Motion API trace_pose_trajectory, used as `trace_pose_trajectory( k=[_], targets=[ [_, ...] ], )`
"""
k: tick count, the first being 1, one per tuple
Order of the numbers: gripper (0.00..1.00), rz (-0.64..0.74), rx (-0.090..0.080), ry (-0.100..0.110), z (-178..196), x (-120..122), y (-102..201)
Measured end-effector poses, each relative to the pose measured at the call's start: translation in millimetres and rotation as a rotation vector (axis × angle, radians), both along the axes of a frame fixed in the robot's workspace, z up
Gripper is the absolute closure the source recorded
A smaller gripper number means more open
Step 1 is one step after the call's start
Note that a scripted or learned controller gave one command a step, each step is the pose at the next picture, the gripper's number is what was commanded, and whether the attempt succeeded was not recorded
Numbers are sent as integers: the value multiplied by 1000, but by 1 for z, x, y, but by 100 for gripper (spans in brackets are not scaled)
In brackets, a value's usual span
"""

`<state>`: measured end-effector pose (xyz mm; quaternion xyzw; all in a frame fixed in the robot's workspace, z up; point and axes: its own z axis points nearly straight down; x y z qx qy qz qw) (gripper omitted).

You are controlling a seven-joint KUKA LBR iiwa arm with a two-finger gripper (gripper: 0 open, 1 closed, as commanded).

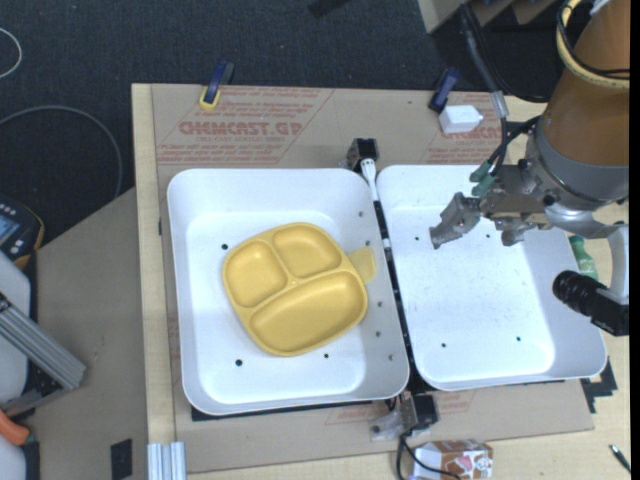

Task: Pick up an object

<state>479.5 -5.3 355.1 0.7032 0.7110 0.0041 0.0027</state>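
A yellow divided plate (292, 288) with three compartments lies flat in the middle of the left white bin (195, 208). My gripper (446, 230) hangs over the upper middle of the right white bin (480, 353), pointing down and to the left. It is well to the right of the plate, with the bins' shared rims between them. Nothing shows in the gripper. A small green thing (583, 258) sits at the right bin's right rim, partly hidden by the arm.
The bins rest on a cardboard-covered bench (300, 123). Blue clamps (214, 84) (443, 90) and a small white block (460, 119) stand along its back edge. A black clip (362, 152) sits where the bins meet at the back.
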Motion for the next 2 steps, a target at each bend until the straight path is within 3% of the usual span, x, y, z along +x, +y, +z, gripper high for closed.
trace_pose_trajectory(
  k=[1,2],
  targets=[
    [100,-10,-2,6,6,1,-5],
    [100,-3,0,3,42,0,71]
  ],
)
